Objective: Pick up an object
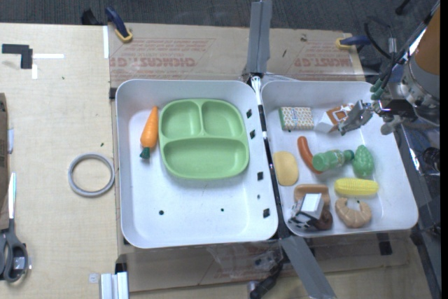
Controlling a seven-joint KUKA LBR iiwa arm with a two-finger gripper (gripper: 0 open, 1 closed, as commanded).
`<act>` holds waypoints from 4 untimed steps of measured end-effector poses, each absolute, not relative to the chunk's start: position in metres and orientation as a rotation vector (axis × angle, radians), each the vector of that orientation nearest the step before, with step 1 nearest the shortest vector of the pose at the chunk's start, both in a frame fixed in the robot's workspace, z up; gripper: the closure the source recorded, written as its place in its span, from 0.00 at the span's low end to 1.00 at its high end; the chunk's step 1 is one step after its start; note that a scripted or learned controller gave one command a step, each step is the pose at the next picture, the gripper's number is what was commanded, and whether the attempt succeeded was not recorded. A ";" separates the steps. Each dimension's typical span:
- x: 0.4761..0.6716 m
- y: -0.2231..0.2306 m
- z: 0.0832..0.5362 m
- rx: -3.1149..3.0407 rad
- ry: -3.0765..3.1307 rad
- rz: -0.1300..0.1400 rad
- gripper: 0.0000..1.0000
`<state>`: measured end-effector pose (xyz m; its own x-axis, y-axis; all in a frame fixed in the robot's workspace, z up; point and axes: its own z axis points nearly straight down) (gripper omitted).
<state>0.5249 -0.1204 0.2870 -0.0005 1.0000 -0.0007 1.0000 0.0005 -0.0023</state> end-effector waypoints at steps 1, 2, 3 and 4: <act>0.543 -0.138 0.294 -2.293 -2.146 0.003 0.00; 0.591 -0.108 0.173 -2.369 -2.060 0.005 0.00; 0.590 -0.097 0.091 -2.320 -2.116 0.003 0.00; 0.590 -0.099 0.100 -2.325 -2.110 0.005 1.00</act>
<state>0.5900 -0.0989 0.1003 0.0968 0.9953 -0.0012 0.9953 -0.0968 -0.0031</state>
